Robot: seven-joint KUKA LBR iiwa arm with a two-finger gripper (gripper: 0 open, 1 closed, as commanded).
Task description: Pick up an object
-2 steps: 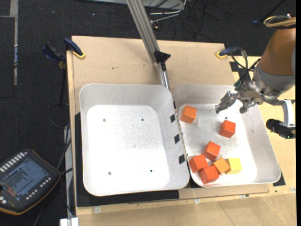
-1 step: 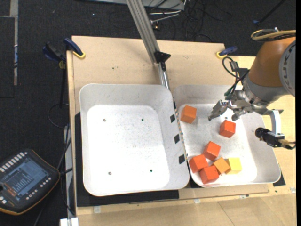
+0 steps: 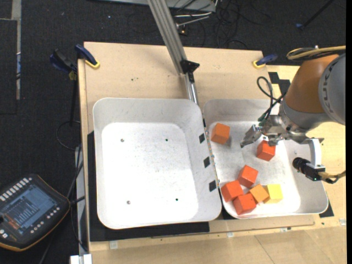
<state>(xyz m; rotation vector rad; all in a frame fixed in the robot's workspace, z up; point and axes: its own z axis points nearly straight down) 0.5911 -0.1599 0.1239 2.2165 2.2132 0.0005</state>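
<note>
The desk (image 3: 231, 59) is a pale board that carries two shallow white bins side by side, so anything lifted from one can be set down in the other without leaving the surface. The left bin (image 3: 110, 147) has a bare speckled floor, which makes it the likely drop side. The right bin (image 3: 308, 205) holds all the blocks, so that is where the arm (image 3: 316, 89) has reached in from the right, bent down over its upper half.

The gripper (image 3: 263, 137) hangs low over the bin floor, and a red block (image 3: 266, 150) sits right at its tip, apparently just under or between the fingers. Whether the gripper is spread or closed on that block cannot be told from this angle; the block looks slightly tilted, which could mean a grip or merely a nudge.

An orange block (image 3: 220, 133) lies alone to the left, well apart. Near the bin's front edge a loose cluster (image 3: 246, 191) of red, orange and yellow blocks sits touching, harder to pick singly.
</note>
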